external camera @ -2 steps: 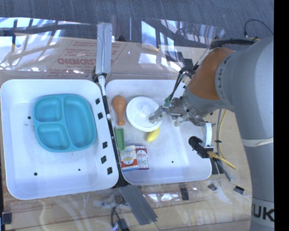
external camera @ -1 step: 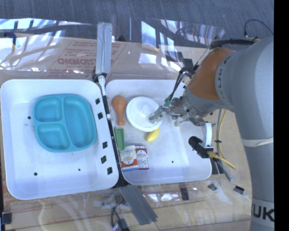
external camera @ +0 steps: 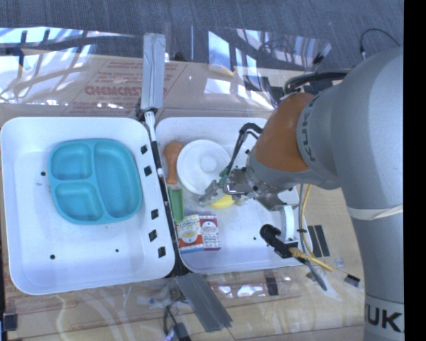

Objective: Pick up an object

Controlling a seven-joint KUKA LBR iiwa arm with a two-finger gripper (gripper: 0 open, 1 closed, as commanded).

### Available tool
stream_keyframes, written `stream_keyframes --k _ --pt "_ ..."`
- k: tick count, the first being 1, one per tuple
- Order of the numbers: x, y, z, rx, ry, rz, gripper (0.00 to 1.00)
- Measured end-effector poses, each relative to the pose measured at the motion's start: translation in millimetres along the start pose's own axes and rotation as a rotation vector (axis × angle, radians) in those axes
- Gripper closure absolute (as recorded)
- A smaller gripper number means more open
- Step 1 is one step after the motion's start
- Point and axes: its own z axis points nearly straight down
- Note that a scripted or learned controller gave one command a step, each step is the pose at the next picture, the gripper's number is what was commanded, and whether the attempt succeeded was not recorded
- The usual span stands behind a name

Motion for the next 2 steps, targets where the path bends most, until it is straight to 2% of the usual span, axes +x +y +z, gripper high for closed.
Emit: stream_keyframes --k 1,2 --pt "-1.6 -0.1 -7.0 0.005 -0.002 -0.004 1.0" --pt "-1.5 -0.5 -6.6 0.006 -0.003 -0.004 0.0"
